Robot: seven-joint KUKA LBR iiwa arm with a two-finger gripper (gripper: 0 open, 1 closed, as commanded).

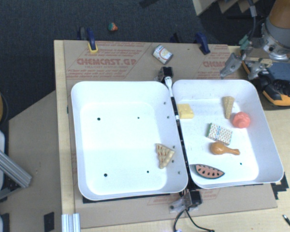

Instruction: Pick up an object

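My gripper (241, 67) hangs open over the back rim of the right bin (266, 144), with nothing between its fingers. Below it in that bin lie a tan cone (228, 105), a pink ball (240, 120), a yellow block (185, 111), a patterned sponge (220, 133), an orange drumstick (224, 150) and a watermelon slice (208, 171). The left bin (87, 144) holds a tan waffle-like wedge (164, 154) near its right wall.
A small white box (162, 54) lies on the board behind the bins. Two blue clamps (91, 38) (201, 42) grip the board's back edge. A black marker (167, 76) sits at the seam between the bins.
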